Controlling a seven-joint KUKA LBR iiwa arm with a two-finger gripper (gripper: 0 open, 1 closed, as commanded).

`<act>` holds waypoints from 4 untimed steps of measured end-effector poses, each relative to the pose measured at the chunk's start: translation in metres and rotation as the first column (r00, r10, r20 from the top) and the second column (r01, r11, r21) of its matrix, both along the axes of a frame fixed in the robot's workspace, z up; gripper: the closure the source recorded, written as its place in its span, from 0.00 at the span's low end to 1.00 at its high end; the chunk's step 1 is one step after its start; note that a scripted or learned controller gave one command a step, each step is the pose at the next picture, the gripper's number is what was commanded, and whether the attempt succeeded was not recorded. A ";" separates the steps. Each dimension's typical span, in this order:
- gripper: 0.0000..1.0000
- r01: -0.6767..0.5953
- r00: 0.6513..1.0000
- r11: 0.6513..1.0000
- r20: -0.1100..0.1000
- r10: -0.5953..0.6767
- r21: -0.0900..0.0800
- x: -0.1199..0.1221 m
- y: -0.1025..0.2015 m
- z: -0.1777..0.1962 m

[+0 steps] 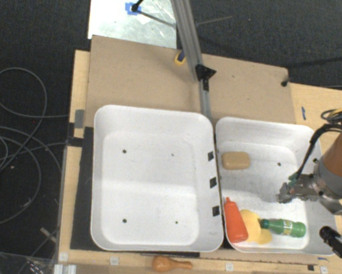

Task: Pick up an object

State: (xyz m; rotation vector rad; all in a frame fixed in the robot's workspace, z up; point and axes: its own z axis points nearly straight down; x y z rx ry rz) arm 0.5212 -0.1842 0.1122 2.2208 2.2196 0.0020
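My bench point(153, 76) carries two white bins point(147, 180) side by side; a small brown pear-shaped object point(172, 263) lies at its front edge.

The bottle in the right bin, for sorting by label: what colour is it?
Green, with a yellow band, seen in the camera view: the bottle.

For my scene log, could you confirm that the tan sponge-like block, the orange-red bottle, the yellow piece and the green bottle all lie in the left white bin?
Not quite: the camera view shows the tan sponge-like block, orange-red bottle, yellow piece and green bottle all lying in the right white bin, not the left.
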 end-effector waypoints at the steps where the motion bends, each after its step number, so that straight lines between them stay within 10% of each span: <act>1: 1.00 -0.005 1.000 1.000 0.006 0.005 -0.003 -0.002 -0.001 0.064; 2: 1.00 -0.007 1.000 1.000 0.006 0.007 -0.003 0.000 -0.002 0.118; 4: 1.00 -0.012 1.000 1.000 0.003 0.012 0.002 0.062 0.105 0.117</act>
